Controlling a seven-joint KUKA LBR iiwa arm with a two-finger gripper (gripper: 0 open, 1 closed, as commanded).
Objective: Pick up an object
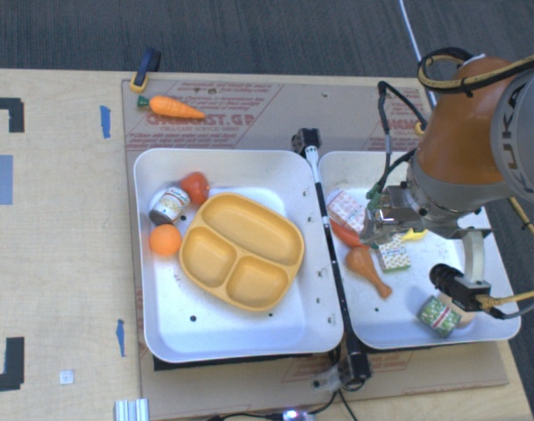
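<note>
Reaching in from the right, the arm (477,121) hangs over the right bin (503,323), and the gripper (382,224) is low above the objects near the bin's left part. Whether the gripper is released or clenched, I cannot tell, because the wrist covers it from above.

Just beside the gripper lie a small white packet with red print (345,207), a red-orange piece (344,232) under it, a toy chicken leg (369,270) and a small patterned box (395,257) (all are close together, some touching). A green can (438,315) lies on its side near the front right corner of this bin, well apart from the gripper.

In the left bin (161,323) a yellow divided plate (240,251) sits in the middle. An orange ball (165,240) lies just beside its left rim, and a small jar (168,205) and a red tomato (195,185) lie behind it. A toy carrot (172,107) lies on the cardboard (249,121) behind the bins.
</note>
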